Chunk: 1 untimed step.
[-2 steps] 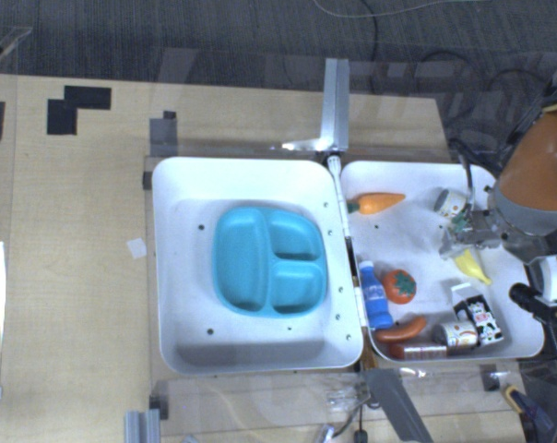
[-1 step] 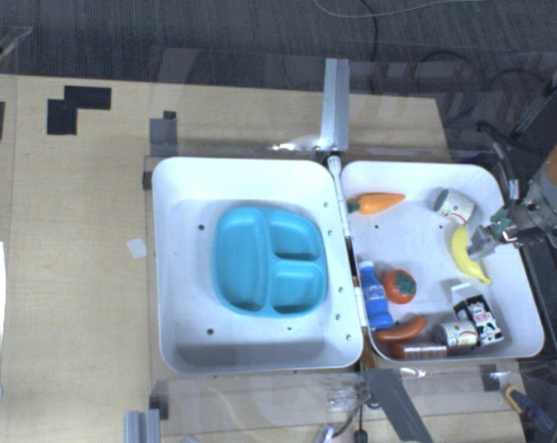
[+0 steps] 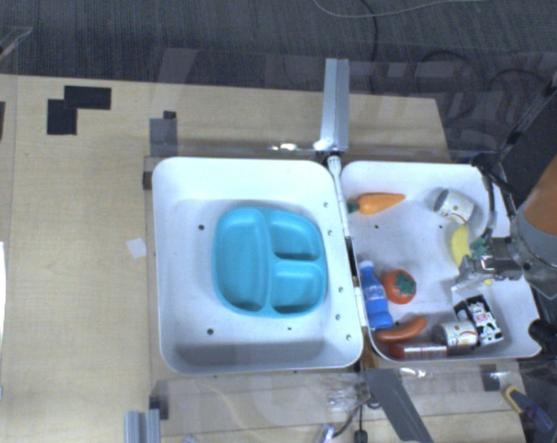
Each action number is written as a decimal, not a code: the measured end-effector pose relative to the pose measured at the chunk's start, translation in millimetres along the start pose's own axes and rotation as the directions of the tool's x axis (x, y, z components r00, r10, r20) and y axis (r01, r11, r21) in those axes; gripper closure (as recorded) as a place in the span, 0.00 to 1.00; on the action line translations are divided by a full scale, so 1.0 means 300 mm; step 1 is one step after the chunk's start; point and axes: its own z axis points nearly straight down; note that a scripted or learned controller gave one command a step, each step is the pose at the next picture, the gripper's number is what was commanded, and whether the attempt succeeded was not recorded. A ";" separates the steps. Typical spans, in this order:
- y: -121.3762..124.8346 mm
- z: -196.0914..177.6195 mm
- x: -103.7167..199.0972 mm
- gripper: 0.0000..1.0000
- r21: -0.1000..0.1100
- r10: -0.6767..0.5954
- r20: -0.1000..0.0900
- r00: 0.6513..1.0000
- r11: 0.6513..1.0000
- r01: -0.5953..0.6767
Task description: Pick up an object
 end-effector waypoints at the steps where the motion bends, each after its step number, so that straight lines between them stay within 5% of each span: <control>1: 0.095 -0.290 0.216 1.00 -0.004 0.002 0.001 1.000 1.000 -0.002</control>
